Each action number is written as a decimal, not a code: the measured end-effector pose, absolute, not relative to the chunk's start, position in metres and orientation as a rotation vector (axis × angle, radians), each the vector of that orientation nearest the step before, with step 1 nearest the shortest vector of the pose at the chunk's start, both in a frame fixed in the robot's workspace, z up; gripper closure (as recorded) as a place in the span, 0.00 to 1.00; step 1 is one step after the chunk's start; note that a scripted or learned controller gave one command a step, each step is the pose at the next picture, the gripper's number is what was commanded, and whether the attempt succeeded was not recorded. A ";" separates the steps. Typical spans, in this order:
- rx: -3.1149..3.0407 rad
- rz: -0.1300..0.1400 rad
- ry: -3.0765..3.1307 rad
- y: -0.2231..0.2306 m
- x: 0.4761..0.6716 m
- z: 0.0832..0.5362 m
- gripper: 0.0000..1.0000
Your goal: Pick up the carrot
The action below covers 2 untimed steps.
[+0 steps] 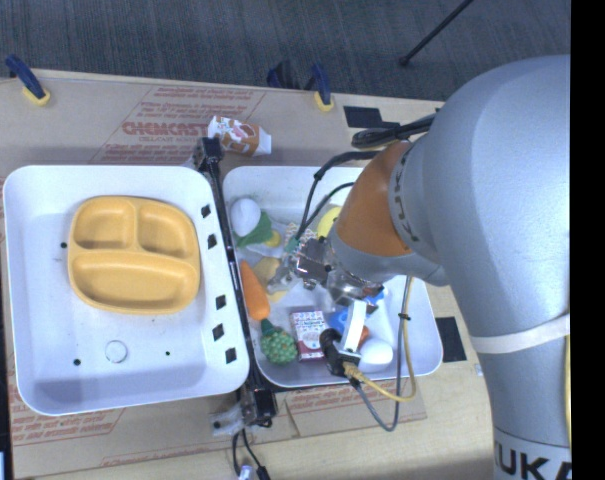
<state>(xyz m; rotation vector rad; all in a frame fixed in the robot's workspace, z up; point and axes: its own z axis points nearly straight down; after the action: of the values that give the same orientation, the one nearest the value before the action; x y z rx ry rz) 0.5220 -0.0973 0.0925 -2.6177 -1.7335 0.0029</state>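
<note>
The carrot (254, 290) is a short orange piece lying along the left wall of the right bin (422, 353), its length running from the back toward the front. My gripper (290, 266) hangs low over the middle of that bin, just right of the carrot's upper end, among the clutter. The grey arm with its orange band (374, 213) covers much of the bin's right half. From this angle nothing can be seen held in the gripper.
Around the carrot lie a white egg-shaped item (245, 213), a green broccoli piece (278, 346), a red packet (309, 330) and a yellow item (328, 218). The left bin (42, 368) holds a yellow divided plate (134, 251). A small bottle (238, 135) lies behind the bins.
</note>
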 end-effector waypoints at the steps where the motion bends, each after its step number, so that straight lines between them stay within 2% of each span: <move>1: -2.906 0.007 -1.173 -0.094 0.500 0.091 0.00; 2: -2.952 0.005 -1.059 -0.022 0.476 0.191 0.00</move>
<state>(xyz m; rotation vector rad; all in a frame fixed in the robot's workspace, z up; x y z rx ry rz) 0.4760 -0.0217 0.1913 -2.9515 -1.0590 0.0046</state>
